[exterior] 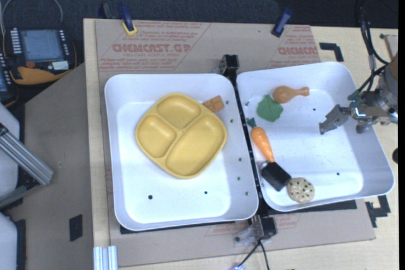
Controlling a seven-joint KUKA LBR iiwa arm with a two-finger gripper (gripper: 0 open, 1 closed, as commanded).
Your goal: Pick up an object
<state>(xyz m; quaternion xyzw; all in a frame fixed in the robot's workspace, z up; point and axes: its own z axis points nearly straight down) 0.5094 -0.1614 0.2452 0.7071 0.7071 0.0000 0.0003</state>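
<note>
Presently the gripper [345,117] hovers at the right of the frame over the right bin [329,161], its two fingers spread apart with nothing between them; the step in hand appears to be the approach, before any object is chosen or touched.

No single target is named by the task, so every loose item is a candidate. All but one lie in the right bin, along its left side and well apart from the gripper:
- one tan drumstick-shaped toy [290,94], upper centre of that bin;
- one green leafy toy [270,110], just below the drumstick;
- one orange carrot [262,143], beside the bin's left wall;
- one black block [274,175], just below the carrot;
- one speckled cookie [300,190], touching or nearly touching the block, at the lower rim.

At centre-left of the frame, the left bin [133,186] holds one yellow divided plate [181,134] and one small brown piece [214,103] at the plate's upper right edge.

As a judgement, the next move calls for travel leftward across the right bin, then a descent with the fingers straddling one item; the drumstick and green toy are nearest.
</note>
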